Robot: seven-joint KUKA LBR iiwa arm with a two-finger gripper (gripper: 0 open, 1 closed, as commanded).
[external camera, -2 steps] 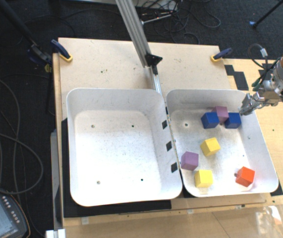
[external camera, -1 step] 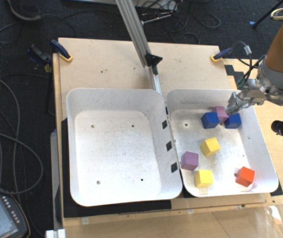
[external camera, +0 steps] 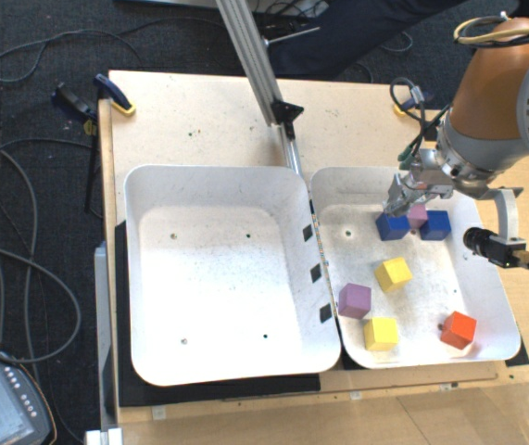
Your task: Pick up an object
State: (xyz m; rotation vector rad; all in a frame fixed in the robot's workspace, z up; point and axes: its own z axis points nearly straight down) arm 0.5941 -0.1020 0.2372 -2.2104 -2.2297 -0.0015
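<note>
We see the gripper (external camera: pixel 407 196) low in the right bin (external camera: pixel 486 286), just above two blue blocks (external camera: pixel 393 226) flanking a pink block (external camera: pixel 418 216). Two yellow blocks (external camera: pixel 395 273), a purple block (external camera: pixel 355 298) and an orange block (external camera: pixel 459 329) lie nearer us.

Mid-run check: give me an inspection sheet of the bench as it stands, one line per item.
Surface: wooden bench bearing a left bin and a right bin, both white and speckled.
Job's things: in the right bin, two blue blocks flanking a pink block; two yellow blocks; a purple block; an orange block.
Clutter: clamps at the bench's far corners.
Grippers: gripper low over the blue and pink blocks; finger state hidden.
Cables: loose loops on the floor at left; wires at the wrist.
Surroundings: dark carpet; metal pole; pendant at lower left.
</note>
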